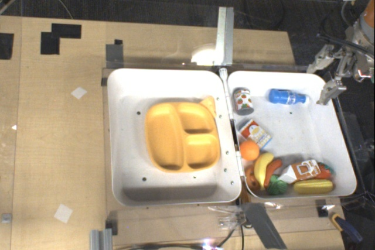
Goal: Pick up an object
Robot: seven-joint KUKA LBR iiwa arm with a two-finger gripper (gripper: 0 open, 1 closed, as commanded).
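On the tabletop [53, 143], the left bin [126, 126] contained a yellow divided tray [179, 134]. The right bin [328, 143] contained a small can [243, 100], a blue bottle [287, 96], a carton [255, 133], an orange [249, 150] and a banana [262, 167]. The end effector [331, 76] was positioned above that bin's far right corner, grasping nothing; its open or clenched state could not be determined.

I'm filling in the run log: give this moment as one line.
gripper: over right bin's far right corner, holding nothing | bottle: lying near it, untouched | tray: left bin | pick: not begun
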